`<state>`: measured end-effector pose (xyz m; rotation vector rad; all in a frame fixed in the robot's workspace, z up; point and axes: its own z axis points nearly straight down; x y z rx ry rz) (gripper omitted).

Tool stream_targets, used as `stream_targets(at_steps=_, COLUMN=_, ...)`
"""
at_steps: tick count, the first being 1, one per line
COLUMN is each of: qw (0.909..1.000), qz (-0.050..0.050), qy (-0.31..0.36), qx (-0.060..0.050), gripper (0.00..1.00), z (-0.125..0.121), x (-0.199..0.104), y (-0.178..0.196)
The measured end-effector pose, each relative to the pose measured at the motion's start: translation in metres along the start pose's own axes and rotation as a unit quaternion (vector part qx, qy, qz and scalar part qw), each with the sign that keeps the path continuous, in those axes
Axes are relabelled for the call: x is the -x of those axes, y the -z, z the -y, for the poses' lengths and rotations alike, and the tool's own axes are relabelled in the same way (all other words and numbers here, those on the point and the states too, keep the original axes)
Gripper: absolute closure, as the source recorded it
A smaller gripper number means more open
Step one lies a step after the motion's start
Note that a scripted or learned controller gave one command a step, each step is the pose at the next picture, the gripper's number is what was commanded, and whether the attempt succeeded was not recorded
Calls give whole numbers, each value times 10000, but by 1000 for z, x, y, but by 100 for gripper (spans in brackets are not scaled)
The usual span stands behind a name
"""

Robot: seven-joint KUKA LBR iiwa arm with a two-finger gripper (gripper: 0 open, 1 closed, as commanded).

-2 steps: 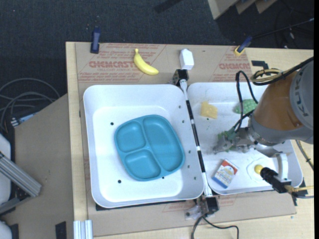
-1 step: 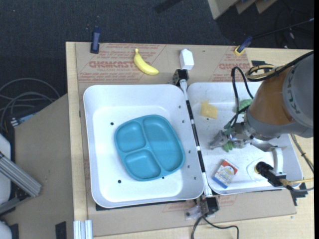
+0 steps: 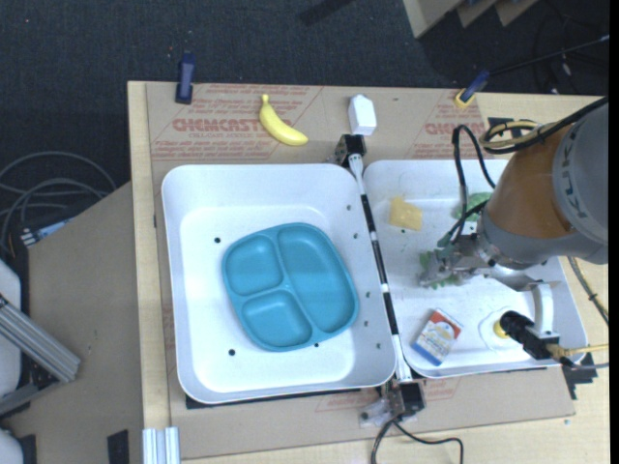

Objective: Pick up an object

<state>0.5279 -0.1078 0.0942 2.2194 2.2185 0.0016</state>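
I'm lowering gripper (image 3: pixel 447 264) over leafy green object (image 3: pixel 440 269) in right white bin (image 3: pixel 406 356); can't tell grip; risking slip.

"CHEMCAST" in red, printed twice on cardboard sheet (image 3: pixel 232 124) under bins; smaller lines unreadable.

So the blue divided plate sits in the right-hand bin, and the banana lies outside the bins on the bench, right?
Not quite. The camera view shows the blue divided plate in the left-hand bin, not the right-hand one. The banana does lie outside the bins, on the bench.
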Motion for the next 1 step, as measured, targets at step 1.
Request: stream_targets(at_steps=1, qw=10000, qz=-17, qy=11, qx=-6, gripper=100, z=-49, x=-84, y=91)
